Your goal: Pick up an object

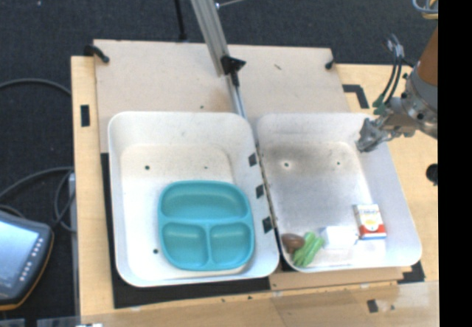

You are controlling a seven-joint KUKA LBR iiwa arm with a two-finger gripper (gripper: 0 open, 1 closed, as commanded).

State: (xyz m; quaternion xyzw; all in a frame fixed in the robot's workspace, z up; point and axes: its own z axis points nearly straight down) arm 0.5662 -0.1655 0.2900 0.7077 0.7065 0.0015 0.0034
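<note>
The gripper hangs at the upper right rim of the right bin; jaw state cannot be determined. Along that bin's lower edge lie a small carton, a white block, a green object and a brown object. A teal divided tray rests in the left bin.

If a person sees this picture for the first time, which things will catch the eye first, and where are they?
The teal divided tray stands out most, lying in the front part of the left bin. Next come the small things gathered at the front edge of the right bin: a red and white box, a green item and a brown one. The gripper hangs over that bin's far right corner.
</note>
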